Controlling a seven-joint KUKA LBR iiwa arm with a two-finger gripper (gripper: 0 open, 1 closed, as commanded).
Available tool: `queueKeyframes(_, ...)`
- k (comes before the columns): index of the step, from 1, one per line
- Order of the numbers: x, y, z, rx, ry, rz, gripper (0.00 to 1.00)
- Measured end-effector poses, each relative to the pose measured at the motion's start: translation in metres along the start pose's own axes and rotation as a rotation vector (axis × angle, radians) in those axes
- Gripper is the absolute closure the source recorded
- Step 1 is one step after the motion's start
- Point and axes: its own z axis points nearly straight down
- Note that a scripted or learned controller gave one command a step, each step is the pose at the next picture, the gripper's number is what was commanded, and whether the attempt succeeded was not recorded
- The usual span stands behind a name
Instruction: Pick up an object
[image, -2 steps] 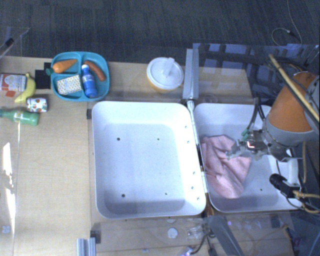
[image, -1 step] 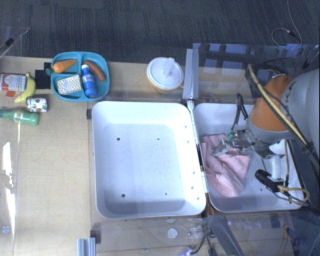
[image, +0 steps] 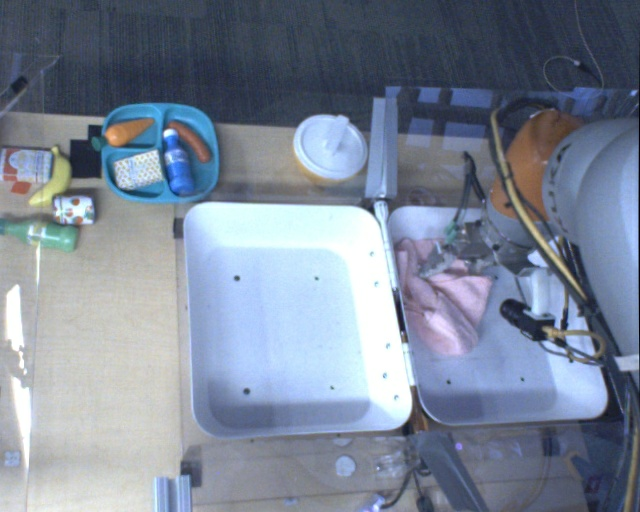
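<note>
A crumpled pink cloth (image: 445, 305) lies in the right bin (image: 520, 390), against its left wall. My gripper (image: 447, 260) is low over the cloth's upper edge and touches it or nearly does. The grey arm with its orange band (image: 535, 150) reaches in from the right and hides the bin's back right corner. The cloth still rests flat on the bin floor.
The left bin (image: 290, 320) sits beside it, across a thin divider (image: 395, 300). Behind the bins stand a white lidded cup (image: 330, 148) and a blue tray of toy food (image: 160, 152). A banana (image: 52, 180), a small can (image: 74, 209) and a green bottle (image: 40, 234) lie at the far left.
</note>
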Motion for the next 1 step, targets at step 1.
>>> queueKeyframes(1,-0.0669,0.0136,0.0007,0.003,-0.001,-0.094,0.00)
